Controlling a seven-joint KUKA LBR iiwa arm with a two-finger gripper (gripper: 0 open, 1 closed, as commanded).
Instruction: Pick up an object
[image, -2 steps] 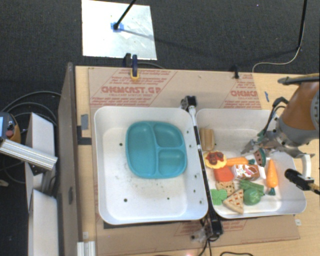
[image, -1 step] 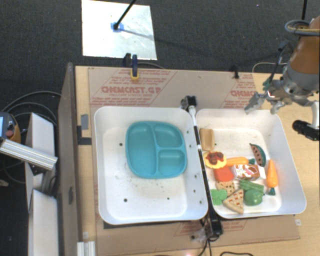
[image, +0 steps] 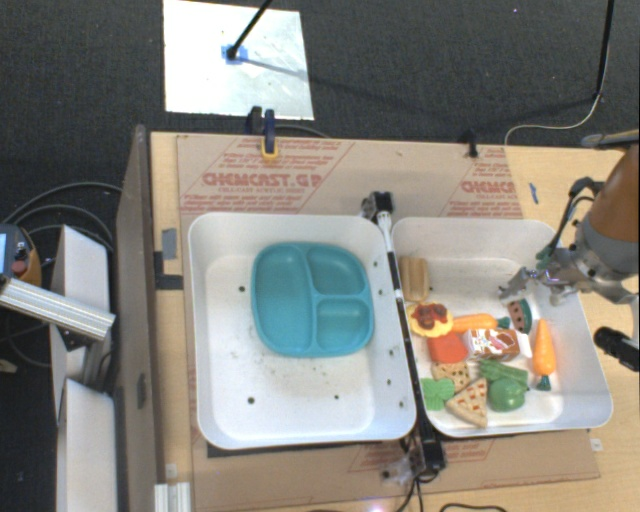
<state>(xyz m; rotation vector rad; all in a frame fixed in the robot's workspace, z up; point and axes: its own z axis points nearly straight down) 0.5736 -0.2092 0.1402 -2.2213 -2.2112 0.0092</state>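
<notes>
Camera view looks down on a heap of toy food in the right bin (image: 575, 405), crowded into its near half: a watermelon slice (image: 518, 316) at the top of the pile, a carrot (image: 543, 350) just to its right lying with its long axis running up and down the bin, a red-and-white packet (image: 493, 343), a pizza slice (image: 468, 405), a green pepper (image: 507, 393), a round yellow-and-red piece (image: 430, 319) and a tan block (image: 414, 274) standing apart near the divider. No one item is marked out by the task, so any of these would do. The jaws (image: 540, 283) hang just above and a little behind the watermelon slice, spread apart with nothing between them, one finger (image: 516, 284) reaching left and the other nearer the wrist. From where they sit, the slice lies a short way toward the near edge and the carrot just beyond it to the right; those two look like the handiest targets, I'd guess. A straight drop forward seems all the next move needs, though the pieces lie touching and a neighbour may get nudged. In the left bin (image: 225, 400) a teal tray (image: 310, 299) lies alone, well apart from the arm. Both bins rest on the table (image: 300, 170).
</notes>
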